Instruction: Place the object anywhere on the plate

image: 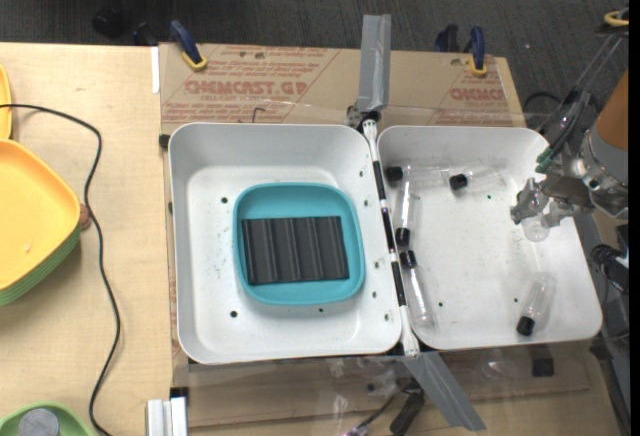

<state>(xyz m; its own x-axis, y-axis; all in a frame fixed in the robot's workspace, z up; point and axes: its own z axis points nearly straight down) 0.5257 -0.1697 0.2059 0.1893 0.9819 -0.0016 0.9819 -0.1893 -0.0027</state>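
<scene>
Hovering at the right bin's far edge, metal two-finger gripper (540,209), finger state impossible to tell. Below it, clear black-capped plastic tube (534,306); far leftward, teal rectangular plate with dark ribbed insert (297,246). Best: descend squarely over the tube, grasp mid-body, lift straight up.

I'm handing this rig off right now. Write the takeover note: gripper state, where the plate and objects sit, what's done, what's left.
Gripper: over the right bin's right side; a clear tube seems to sit at its tip, but a firm hold can't be confirmed.
Plate: teal, with a dark ribbed insert, in the middle of the left bin; nothing placed on it yet.
Objects: clear tubes with black caps scattered in the right bin, some along its left wall, one near the front right corner.
Done: gripper at a tube.
Left: confirm the grasp, carry it across to the left bin, set it on the plate.
</scene>
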